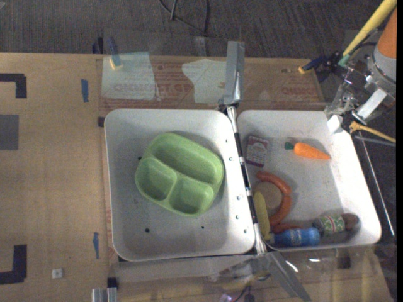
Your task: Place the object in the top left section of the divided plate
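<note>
Your green divided plate (180, 175) sits in the left bin (119, 187). In the right bin (352, 168) lie a carrot (310, 150), a small packet (255, 150), a sausage ring (277, 194) and a blue bottle (296, 236). The hand (352, 109) hovers at that bin's far right corner; you cannot tell its opening.

A light green divided plate (180, 175) lay flat in the left white bin (126, 231), turned at a slant, its three sections all bare: one long section along the upper right side and two smaller ones side by side below it. In the right bin (352, 181) a toy carrot (310, 150) lay on its side.
</note>
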Robot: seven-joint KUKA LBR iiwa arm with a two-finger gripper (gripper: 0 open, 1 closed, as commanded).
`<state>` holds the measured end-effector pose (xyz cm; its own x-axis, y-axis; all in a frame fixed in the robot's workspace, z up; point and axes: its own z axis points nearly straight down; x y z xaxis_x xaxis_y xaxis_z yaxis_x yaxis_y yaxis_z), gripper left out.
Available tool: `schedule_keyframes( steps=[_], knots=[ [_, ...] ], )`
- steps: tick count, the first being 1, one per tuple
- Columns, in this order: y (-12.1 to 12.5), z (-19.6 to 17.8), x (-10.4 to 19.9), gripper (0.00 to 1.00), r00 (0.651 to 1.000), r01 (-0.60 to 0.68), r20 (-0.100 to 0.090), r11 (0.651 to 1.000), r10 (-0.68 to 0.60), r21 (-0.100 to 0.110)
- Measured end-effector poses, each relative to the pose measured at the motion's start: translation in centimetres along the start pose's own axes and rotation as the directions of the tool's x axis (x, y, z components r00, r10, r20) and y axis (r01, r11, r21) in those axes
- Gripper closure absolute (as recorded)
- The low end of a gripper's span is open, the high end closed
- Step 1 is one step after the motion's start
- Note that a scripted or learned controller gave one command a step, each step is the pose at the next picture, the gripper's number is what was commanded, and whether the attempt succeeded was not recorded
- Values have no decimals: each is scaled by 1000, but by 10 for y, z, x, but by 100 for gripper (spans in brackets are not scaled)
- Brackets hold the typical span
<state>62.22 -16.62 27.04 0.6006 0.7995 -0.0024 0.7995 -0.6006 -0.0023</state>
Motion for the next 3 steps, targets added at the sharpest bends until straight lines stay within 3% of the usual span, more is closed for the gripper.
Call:
schedule_keyframes(
  steps=[1, 2, 3],
  knots=[
    [-47, 50, 20, 100, 995, 101, -2, 995, -101, 1],
    [-124, 87, 77, 100, 997, 83, -1, 997, -83, 2],
    [-231, 87, 122, 100, 978, 209, -3, 978, -209, 8]
  ],
)
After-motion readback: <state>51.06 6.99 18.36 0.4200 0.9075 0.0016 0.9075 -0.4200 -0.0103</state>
